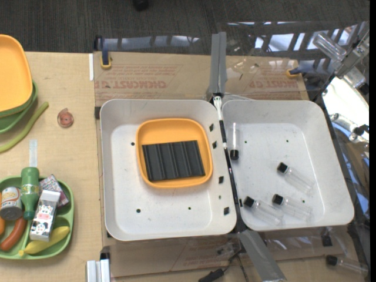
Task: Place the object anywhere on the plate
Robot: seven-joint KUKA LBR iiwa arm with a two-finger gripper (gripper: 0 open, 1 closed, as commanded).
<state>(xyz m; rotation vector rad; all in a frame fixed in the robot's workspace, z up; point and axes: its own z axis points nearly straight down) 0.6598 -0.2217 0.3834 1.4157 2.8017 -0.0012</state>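
The dark grey ribbed slab [174,160] lies flat on the orange plate [174,126], its long side running left to right. It covers most of the plate's floor. Its near edge is close to the plate's near rim, and a strip of bare orange shows at its far side. The plate sits in the left white bin [170,222], in the far half and a little right of the bin's middle. The near half of that bin's floor is bare white with a few small dark holes.

The right white bin [320,122] touches the left one along a shared edge. It holds four clear vials with black caps:
- One vial [233,143] lies along the left wall with its cap at the near end.
- A second vial [294,177] lies right of the middle, slanting, with its cap towards the far left.
- The third vial [259,210] and the fourth vial [289,207] lie side by side near the near wall, both with caps to the left.

Beyond the bins lies a sheet of brown cardboard [153,81] with reversed red print, and a grey upright post [218,63] stands at the bins' far joint.

On the tan bench top to the left, a green sectioned tray [61,231] holds toy food and a green bottle [29,190]. A small pink disc [65,118] lies farther off, near a stack of orange and green dishes [12,78] at the left edge.
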